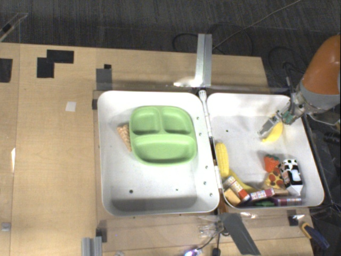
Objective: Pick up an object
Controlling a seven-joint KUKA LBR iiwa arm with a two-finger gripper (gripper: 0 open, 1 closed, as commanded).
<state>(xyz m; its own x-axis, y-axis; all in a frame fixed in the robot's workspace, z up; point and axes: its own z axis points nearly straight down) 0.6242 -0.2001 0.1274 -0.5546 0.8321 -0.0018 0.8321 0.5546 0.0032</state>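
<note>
The yellow banana, smooth and curved, lies in the upper right of the frame, inside the right bin. The gripper sits at it, but whether its fingers are released or clenched I cannot tell. A slick, rounded skin could slip out. The glossy green tray fills the left bin.

Matt green plastic tray in smooth white bin on pale wood bench.

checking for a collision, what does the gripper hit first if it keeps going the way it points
The gripper points down-left, right at the yellow banana-like piece. That comes first, then the right bin floor. Depth is hard to judge.
</note>
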